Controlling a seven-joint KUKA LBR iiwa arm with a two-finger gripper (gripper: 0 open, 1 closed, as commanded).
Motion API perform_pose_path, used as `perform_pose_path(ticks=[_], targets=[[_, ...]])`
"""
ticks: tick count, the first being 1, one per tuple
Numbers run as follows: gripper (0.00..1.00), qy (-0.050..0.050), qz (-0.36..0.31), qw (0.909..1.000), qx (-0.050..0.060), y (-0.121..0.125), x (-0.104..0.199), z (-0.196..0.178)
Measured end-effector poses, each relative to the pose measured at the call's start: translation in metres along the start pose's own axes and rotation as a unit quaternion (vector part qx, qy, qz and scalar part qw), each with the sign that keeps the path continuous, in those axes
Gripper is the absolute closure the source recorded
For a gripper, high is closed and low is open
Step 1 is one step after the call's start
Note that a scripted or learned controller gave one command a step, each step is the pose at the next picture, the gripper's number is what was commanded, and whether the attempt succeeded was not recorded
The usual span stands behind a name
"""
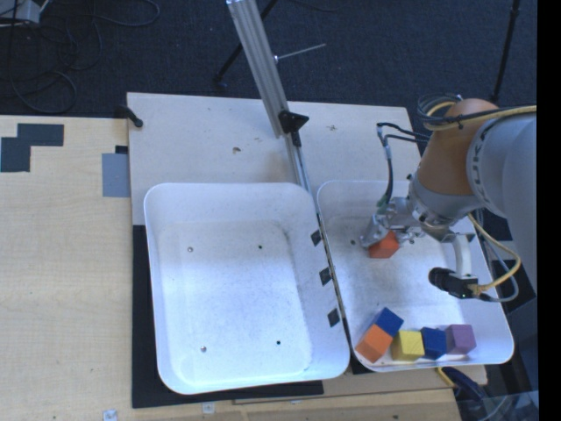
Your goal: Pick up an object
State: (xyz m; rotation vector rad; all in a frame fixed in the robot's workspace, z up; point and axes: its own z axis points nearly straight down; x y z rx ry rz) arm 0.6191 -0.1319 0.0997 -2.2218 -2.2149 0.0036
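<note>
The pincer [383, 235] sits in the right bin [491, 345], clenched on a small orange block [383, 247] near the bin's far-left part. It looks light, rigid, probably foam or wood; its flat opposite faces suit gripping.

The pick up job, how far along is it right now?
Reaching looks done: the pincer is down in the right bin, at an orange-red block. In hand is the grab itself; the block sits at the pincer's tip, but whether it is gripped or lifted clear I cannot tell. Left: raising it. Five other blocks lie untouched along the bin's near edge.
</note>
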Motion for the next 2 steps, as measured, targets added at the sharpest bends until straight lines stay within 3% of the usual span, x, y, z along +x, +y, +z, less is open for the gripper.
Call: perform_pose_path(ticks=[1, 2], targets=[[1.00, 0.000, -0.004, 1.0000, -0.005, 0.021, 0.066, -0.095], [1.00, 0.001, -0.004, 1.0000, 0.002, -0.038, 0.153, -0.089]])
